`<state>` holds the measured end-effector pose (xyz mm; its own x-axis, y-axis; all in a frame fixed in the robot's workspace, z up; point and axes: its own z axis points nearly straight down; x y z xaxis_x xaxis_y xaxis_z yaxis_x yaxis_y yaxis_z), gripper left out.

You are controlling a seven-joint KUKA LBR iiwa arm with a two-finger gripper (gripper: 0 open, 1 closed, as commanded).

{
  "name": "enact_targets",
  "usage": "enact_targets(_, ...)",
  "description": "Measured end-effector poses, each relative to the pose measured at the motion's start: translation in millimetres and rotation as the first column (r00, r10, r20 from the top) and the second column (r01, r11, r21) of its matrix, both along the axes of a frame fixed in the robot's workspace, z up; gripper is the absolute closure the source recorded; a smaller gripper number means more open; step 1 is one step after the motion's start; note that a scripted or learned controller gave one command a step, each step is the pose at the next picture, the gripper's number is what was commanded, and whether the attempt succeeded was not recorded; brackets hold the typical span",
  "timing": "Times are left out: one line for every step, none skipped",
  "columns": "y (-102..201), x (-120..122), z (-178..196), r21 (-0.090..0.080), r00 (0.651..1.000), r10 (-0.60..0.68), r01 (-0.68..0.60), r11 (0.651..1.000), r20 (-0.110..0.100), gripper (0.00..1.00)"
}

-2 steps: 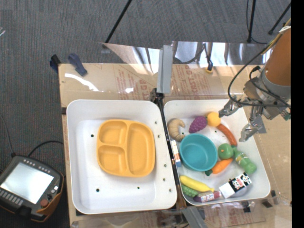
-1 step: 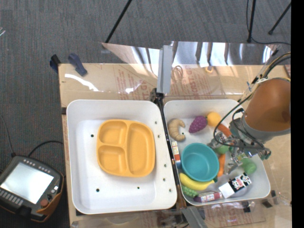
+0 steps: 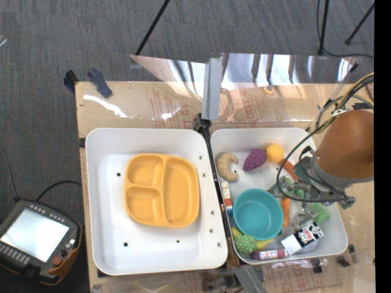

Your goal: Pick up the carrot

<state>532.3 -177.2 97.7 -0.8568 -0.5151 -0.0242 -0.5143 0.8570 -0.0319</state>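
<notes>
My orange band rises closest to the lens, over the right bin. My gripper hangs beneath it among wires, and I cannot tell how it is set. The carrot lies just beside it, along the right side of the teal bowl. The yellow divided plate sits in the left bin.
</notes>
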Motion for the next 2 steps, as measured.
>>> enact_targets(2.9,-12.8,7.6,-0.022,0.993,0.113,-0.112,0.993,0.021,0.00)
enact_targets(9.8,-16.7,14.0,-0.008,0.993,0.121,-0.121,0.993,0.002,1.00)
